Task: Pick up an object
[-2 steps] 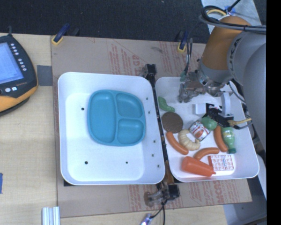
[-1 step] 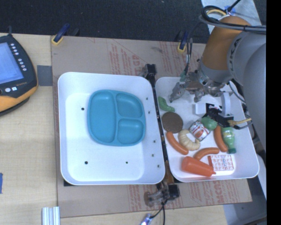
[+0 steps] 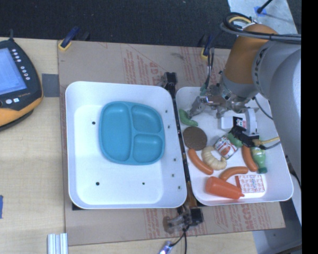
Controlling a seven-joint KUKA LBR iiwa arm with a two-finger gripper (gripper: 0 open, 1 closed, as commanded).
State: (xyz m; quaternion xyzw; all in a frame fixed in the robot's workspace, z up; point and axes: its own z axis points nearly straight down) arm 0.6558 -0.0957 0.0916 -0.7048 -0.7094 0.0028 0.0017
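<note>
Desk: two white bins | left bin: blue divided plate | right bin: toy food, carrot at near edge | gripper over far end, fingers spread, gripping nothing

Two white bins, left & right, look like smooth plastic w/ a soft sheen. Blue divided tray: matt plastic. Toy food in right bin seems glossy plastic: orange carrot, sausages, green pepper; brown disc looks duller, material unclear. Bench top is pale wood grain, overlaid by matt brown cardboard sheet w/ red print. Arm is smooth grey casing w/ shiny orange band. Gripper appears bare metal.
</note>
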